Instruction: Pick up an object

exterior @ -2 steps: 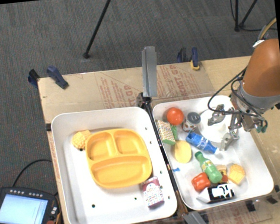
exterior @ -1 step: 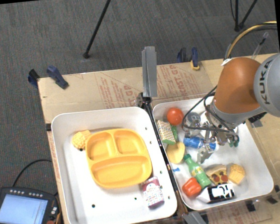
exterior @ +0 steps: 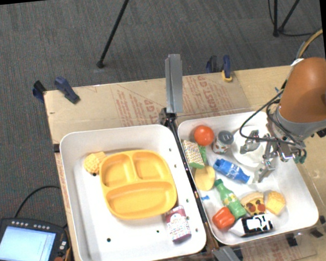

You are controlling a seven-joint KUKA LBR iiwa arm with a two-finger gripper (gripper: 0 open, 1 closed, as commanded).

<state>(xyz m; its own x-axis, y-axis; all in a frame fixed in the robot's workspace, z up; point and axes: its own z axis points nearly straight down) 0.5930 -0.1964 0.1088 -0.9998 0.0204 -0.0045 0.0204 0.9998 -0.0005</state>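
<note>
Smooth white bins (exterior: 73, 166) hold a compartmented yellow plastic tray (exterior: 138, 183).

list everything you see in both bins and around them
bins: 2, white, side by side on the bench
tray: 1, yellow, left bin
corn: 1, yellow, left bin, by tray's corner
carton: 1, pink, left bin, near edge
tomato: 1, red, right bin, far side
blue bottle: 1, right bin, middle
green bottle: 1, right bin
pepper: 1, red, right bin, near side
bread: 1, tan, right bin
pendant: 1, black, floor left
gripper: 1, grey, over right bin
</note>
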